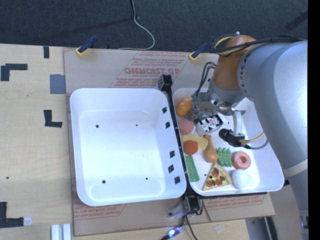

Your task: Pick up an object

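Arm reaches in over the right bin (272,176), gripper (200,110) low at its upper left corner, just beside an orange fruit (184,106) and a pink round piece (186,126). Gripper state: cannot tell, wrist housing hides the tip. Toy food crowds the right bin: tomato (190,147), green pod (192,168), pizza slice (218,178), donut (242,160), white egg (242,179). Left bin (80,134) bare. Risk: pieces lie touching, so a close could nudge a neighbour or slip off the round fruit against the bin wall.
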Tool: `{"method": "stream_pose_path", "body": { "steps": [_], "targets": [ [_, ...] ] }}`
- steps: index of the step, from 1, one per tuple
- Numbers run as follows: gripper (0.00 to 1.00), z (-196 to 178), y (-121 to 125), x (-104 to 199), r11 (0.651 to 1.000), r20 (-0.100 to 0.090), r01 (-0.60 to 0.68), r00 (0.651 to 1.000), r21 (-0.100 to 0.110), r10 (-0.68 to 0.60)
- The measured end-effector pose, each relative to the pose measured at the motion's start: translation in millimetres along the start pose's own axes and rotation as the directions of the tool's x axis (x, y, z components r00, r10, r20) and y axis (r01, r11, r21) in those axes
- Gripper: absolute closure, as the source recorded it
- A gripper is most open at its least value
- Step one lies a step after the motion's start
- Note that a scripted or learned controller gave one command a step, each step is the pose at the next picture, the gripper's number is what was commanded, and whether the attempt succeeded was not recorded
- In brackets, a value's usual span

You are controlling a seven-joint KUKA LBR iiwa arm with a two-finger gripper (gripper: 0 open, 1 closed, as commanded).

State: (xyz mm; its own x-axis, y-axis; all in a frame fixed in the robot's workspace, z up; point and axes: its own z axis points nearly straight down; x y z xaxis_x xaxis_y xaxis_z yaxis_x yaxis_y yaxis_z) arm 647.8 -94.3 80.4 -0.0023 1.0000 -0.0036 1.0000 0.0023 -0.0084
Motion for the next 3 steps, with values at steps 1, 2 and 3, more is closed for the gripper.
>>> {"method": "stream_pose_path", "body": {
  "steps": [1,2,3],
  "targets": [
    [1.00,-2,-15,-5,1.000,-0.003,-0.001,1.000,-0.004,0.001],
    [1.00,-3,-85,-19,1.000,-0.004,-0.004,1.000,-0.006,0.004],
    [1.00,-2,-43,3,1.000,-0.003,0.002,1.000,-0.007,-0.002]
  ]
}}
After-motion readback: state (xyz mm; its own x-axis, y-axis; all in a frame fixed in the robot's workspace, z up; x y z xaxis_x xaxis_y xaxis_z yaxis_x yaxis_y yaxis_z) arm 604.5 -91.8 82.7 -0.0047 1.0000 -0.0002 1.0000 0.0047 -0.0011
